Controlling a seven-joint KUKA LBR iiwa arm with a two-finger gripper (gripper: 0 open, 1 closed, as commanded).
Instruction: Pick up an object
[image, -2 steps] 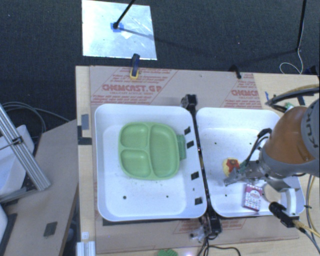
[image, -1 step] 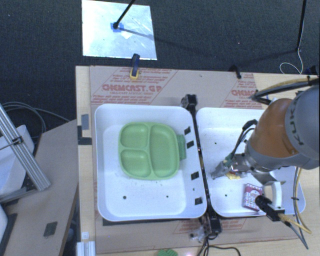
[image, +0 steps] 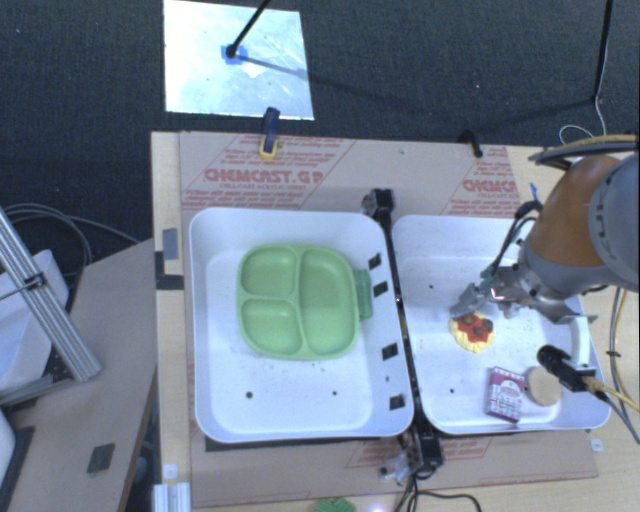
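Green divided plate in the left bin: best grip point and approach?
Judging from this view, take the green divided plate by its small tab on the side facing the right bin, coming straight down from above. The plate lies flat and is wide, so its body likely won't fit between fingers; the tab and raised rim are the thin edges on offer. The bin wall nearby leaves little room.

- The arm (image: 590, 225) comes in from 3 o'clock, grey with that orange band sitting above the wrist.
- Wrist is bent down and angled toward 8 o'clock-ish.
- The gripper (image: 478, 300) hangs low at the arm's tip, honestly too blurry to make out more.
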